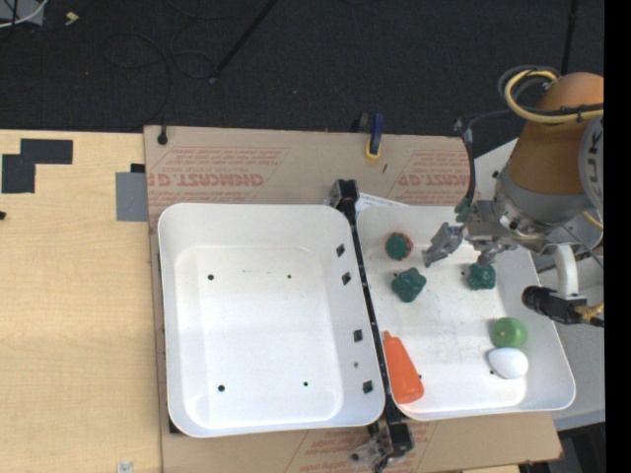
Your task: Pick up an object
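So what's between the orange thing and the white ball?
Nothing. In the camera view, only bare white bin floor lies between the orange thing and the white ball.

Grey arm [552, 156] reaching from right, orange band up, pincer [463, 247] spread open

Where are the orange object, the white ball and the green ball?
orange object [403, 370], camera view, middle of its body
white ball [509, 364], camera view, its top
green ball [509, 332], camera view, its centre
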Robot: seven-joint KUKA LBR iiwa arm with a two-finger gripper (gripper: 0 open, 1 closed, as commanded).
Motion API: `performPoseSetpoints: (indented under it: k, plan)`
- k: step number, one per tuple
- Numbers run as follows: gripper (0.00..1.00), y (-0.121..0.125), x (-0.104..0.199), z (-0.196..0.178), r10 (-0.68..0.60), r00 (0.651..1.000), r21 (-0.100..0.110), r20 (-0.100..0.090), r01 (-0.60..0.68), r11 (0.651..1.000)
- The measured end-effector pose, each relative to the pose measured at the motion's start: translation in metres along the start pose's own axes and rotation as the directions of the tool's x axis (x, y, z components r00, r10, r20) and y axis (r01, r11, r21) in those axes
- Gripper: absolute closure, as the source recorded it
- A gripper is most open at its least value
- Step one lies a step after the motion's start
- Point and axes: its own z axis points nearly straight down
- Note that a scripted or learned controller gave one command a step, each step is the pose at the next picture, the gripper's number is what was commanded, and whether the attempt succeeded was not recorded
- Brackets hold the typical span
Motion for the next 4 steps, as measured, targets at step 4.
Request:
performPoseSetpoints:
  k: [4]
  plan:
    - [0.00, 0.054, 0.012, 0.121, -0.006, 1.000, 0.002, -0.003, 0.006, 1.000]
